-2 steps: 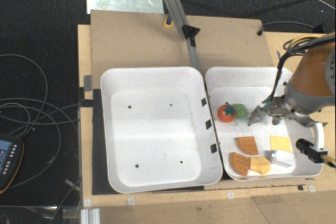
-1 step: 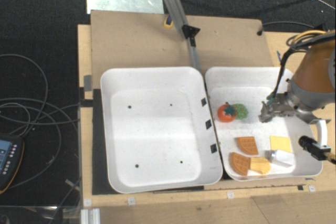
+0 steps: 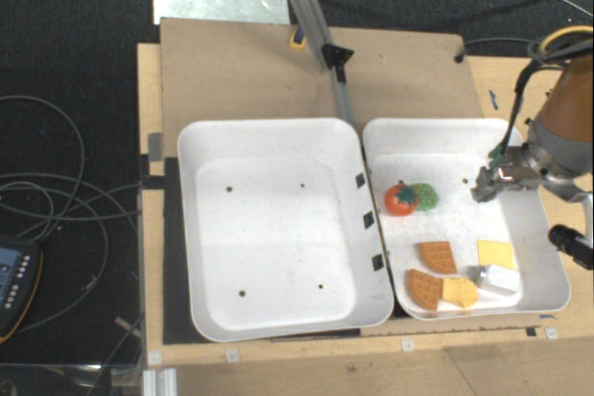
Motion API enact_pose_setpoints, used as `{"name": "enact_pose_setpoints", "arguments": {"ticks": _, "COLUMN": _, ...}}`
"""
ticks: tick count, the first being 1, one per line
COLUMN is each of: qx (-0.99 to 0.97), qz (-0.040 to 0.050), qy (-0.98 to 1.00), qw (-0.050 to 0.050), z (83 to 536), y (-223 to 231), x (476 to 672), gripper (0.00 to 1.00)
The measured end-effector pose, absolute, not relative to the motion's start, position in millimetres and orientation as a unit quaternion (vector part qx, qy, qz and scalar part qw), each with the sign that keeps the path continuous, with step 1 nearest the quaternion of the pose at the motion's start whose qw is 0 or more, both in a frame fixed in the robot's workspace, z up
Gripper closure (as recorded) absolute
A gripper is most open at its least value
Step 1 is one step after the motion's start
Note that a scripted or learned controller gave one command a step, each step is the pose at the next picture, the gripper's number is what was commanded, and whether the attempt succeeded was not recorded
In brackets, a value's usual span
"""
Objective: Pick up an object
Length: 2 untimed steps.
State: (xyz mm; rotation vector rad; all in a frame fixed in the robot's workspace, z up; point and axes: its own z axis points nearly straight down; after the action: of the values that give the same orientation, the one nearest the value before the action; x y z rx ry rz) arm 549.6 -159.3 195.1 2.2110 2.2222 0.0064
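Observation:
In the right bin lie a red tomato with a green leafy top, a brown waffle piece, another waffle-like piece, an orange-yellow wedge, a yellow block and a small white and grey item. My gripper hangs over the right bin's upper right part, to the right of the tomato and above the yellow block. Nothing shows between its tips.
The left bin sits beside the right one, joined by black clips. A slanted metal pole crosses the bench behind the bins. Cables and a handheld pendant lie on the floor at left.

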Motion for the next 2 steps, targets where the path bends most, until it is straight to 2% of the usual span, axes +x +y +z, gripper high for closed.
{"name": "enact_pose_setpoints", "arguments": {"ticks": 1, "qx": 0.705, "qz": 0.0024, "qy": 0.709, "qw": 0.004, "z": 260, "y": -160, "x": 551.8, "gripper": 1.00}}
{"name": "enact_pose_setpoints", "arguments": {"ticks": 2, "qx": 0.705, "qz": 0.0014, "qy": 0.709, "qw": 0.002, "z": 289, "y": -160, "x": 553.2, "gripper": 1.00}}
